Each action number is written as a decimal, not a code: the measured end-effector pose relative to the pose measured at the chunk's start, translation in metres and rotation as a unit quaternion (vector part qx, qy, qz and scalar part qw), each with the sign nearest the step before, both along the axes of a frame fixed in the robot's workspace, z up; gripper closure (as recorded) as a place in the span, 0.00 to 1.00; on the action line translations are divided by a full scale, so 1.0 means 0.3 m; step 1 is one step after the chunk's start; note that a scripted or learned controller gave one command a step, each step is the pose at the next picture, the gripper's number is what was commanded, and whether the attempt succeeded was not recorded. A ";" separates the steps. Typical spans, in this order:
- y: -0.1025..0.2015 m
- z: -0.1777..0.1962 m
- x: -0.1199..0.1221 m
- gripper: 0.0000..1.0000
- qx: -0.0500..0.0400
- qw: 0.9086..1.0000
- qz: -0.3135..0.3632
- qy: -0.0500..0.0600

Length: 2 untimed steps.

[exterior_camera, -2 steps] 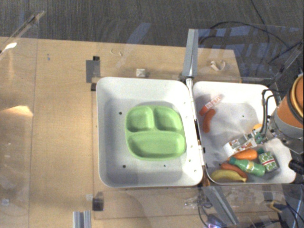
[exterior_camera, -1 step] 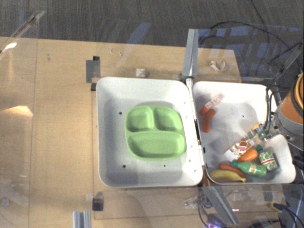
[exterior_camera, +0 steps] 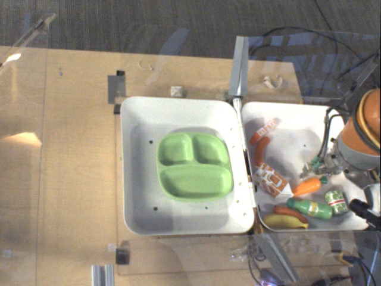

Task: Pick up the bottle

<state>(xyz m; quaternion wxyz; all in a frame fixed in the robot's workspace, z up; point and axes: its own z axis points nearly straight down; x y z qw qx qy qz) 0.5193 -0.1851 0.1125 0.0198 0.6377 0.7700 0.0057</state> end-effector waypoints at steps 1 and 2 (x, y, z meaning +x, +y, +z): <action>-0.068 0.047 -0.080 1.00 0.011 0.982 -0.188 0.014; 0.004 0.079 0.098 1.00 0.015 0.907 -0.421 0.013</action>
